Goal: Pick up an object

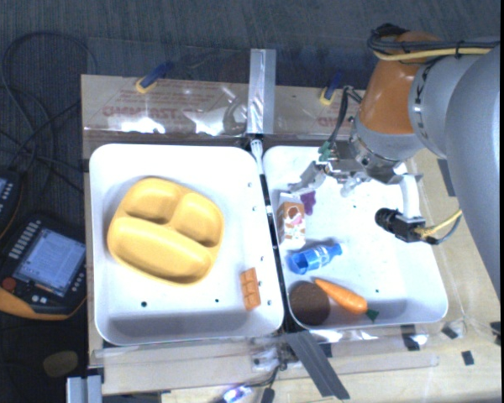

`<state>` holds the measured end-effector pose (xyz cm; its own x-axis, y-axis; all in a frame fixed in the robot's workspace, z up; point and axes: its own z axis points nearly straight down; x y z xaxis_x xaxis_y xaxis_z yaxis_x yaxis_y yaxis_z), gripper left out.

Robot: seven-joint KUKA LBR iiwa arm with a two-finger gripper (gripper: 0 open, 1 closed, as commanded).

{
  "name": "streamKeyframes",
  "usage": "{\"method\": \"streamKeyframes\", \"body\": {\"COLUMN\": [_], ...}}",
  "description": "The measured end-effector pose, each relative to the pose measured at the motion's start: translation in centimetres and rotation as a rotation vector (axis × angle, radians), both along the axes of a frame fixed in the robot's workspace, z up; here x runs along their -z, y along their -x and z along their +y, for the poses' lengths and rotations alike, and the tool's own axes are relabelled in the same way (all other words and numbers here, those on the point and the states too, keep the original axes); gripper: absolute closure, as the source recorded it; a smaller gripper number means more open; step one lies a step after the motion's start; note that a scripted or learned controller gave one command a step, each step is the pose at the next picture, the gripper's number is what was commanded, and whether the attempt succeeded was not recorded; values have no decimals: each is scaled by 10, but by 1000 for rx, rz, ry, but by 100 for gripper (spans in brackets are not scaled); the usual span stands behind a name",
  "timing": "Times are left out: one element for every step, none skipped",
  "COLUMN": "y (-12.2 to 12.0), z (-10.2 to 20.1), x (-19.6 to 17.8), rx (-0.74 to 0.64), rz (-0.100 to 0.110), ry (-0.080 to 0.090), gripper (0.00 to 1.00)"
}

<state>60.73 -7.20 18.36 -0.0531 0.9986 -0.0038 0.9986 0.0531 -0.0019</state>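
Tool hangs over the right bin's far end, fingers spread, pinching nothing. Just nearer lie a small carton, blue bottle, carrot and brown ball.

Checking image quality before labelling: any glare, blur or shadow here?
Camera view: glare on the clear plastic sheet behind the bins; the gripper is soft with blur; the carrot and blue bottle are sharp; faint shadows only.
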Motion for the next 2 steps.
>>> {"method": "streamKeyframes", "body": {"y": [-13,-14], "z": [-19,-26], "x": [1,74], "rx": [74,-77], "rz": [1,-3], "ry": [-2,-2], "gripper": [0,0]}}
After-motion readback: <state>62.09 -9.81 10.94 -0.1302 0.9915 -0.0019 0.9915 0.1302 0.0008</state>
